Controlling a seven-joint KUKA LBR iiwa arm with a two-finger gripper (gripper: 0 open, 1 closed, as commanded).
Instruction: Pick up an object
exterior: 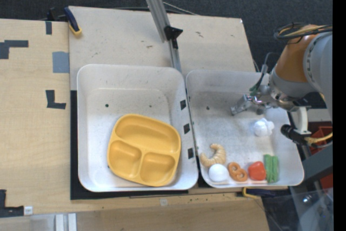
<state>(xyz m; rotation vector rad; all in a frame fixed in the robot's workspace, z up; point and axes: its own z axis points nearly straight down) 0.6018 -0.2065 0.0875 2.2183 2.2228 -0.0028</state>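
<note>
My gripper (pixel 241 106) hangs over the upper middle of the right bin (pixel 216 81), reaching in from the right below the orange-banded wrist. Just to its lower right lies a small white lump (pixel 263 127), apart from it. Along the bin's front edge lie a tan croissant (pixel 214 154), a white egg (pixel 218 172), a brown pretzel (pixel 237 171), a red piece (pixel 257 170) and a green piece (pixel 271 167). None of these touches the gripper.
The left bin (pixel 94 84) holds a yellow divided tray (pixel 144 149) at its front. A grey metal pole (pixel 157 5) slants down from the top to the seam between the bins. A yellow-handled tool (pixel 72 21) lies on the bench at the upper left.
</note>
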